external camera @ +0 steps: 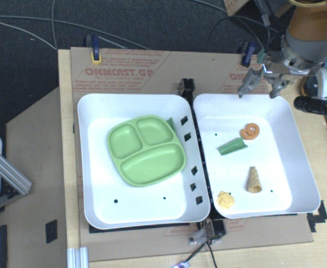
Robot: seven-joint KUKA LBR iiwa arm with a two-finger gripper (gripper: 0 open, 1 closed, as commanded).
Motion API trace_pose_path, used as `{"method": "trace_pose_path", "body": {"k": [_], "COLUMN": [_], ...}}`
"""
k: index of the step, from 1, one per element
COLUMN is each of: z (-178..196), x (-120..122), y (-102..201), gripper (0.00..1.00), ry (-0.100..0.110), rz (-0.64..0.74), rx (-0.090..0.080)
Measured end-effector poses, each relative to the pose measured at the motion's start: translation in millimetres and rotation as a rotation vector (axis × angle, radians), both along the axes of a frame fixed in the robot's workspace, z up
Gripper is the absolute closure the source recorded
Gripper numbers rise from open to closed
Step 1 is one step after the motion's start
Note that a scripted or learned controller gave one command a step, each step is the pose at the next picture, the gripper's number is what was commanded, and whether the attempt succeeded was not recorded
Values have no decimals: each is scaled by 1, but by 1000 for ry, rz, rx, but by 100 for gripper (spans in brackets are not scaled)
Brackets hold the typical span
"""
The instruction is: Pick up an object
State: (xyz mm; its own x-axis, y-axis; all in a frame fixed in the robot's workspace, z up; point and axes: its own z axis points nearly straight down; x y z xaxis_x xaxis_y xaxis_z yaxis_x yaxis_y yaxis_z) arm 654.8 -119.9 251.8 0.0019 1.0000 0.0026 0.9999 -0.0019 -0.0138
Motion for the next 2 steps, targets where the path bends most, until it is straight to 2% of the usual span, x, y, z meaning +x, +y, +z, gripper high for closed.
{"method": "trace_pose_path", "body": {"k": [1,2], "z": [8,-40], "x": [2,11], "y": [0,1], "gripper": [0,0], "ry": [-13,-8], "rz": [2,3], "rx": [-2,-2]}}
